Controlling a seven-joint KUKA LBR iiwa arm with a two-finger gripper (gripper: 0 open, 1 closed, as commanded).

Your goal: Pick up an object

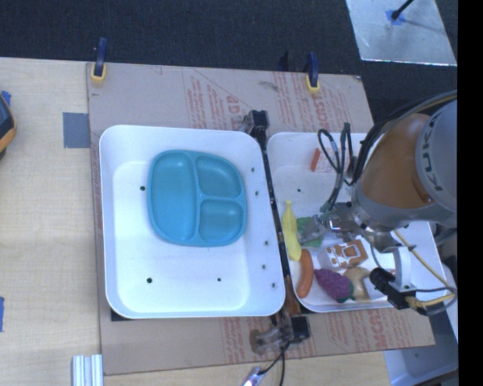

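Nearest the camera, right bin (306, 302) front edge: purple grape-like toy (332, 283), tan lump (359, 280) just right of it, orange-red sausage-shaped toy (305, 271) just left of it. Behind the sausage along the bin's left wall, yellow banana-like toy (291, 230). Orange-and-white patterned toy (345, 254) sits between grapes and arm, touching or nearly touching the wrist hardware. Small green piece (309, 230) beside the banana. Small orange stick (315, 160) at the bin's far end, well apart from the rest.

Left bin (113, 215) holds a blue divided plate (197, 198), not a pick target in my view.

Step in hand: descend on one item in the cluster. Advice: pick an isolated edge item (banana or sausage), align across the short axis, avoid the bin wall.

Claw (336, 217): sits low over the right bin near the green piece, hidden under wrist and cables. Can't tell its state, or whether it touches or holds anything.
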